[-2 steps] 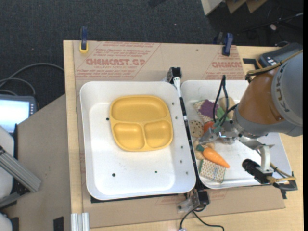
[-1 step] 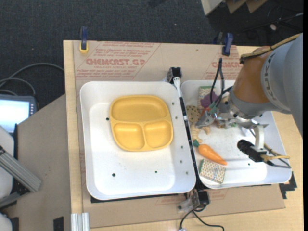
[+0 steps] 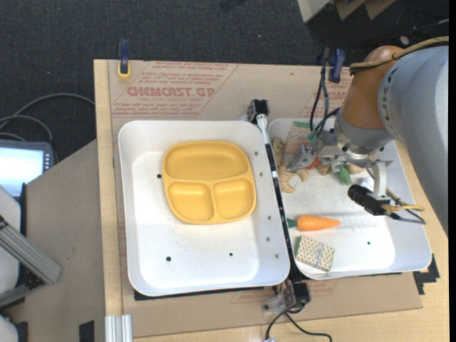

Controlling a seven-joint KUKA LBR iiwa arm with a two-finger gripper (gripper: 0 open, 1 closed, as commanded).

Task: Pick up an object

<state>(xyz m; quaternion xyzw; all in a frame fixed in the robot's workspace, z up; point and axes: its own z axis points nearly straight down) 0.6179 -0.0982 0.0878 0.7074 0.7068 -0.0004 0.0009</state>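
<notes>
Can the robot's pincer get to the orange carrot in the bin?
Probably yes. The carrot lies in the open on the floor of the right bin with nothing on top of it, and the pincer is in that same bin.

Even, fairly bright overhead light; the white bins [image 3: 142, 212] look near blown-out, with soft glare on the yellow tray [image 3: 210, 180]; shadows are short and faint; the arm [image 3: 420, 84] close to the lens is blurred and soft; overall grain is mild; the dark floor [image 3: 57, 20] stays dim.
</notes>
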